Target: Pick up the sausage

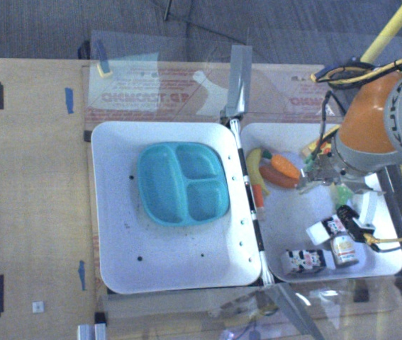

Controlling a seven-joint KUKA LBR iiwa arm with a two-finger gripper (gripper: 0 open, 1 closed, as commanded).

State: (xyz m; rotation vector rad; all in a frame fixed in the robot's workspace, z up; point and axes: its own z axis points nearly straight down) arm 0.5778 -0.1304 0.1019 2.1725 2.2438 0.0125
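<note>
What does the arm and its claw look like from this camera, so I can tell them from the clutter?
The arm is grey with a broad orange band above the wrist. Yellow and black cables loop over it. The claw is a small metallic grey assembly.

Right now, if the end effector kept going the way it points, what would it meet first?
Probably the sausage, lying just left of the end effector beneath the carrot; the banana lies beyond. Depth is unclear, so height above it is uncertain.
</note>
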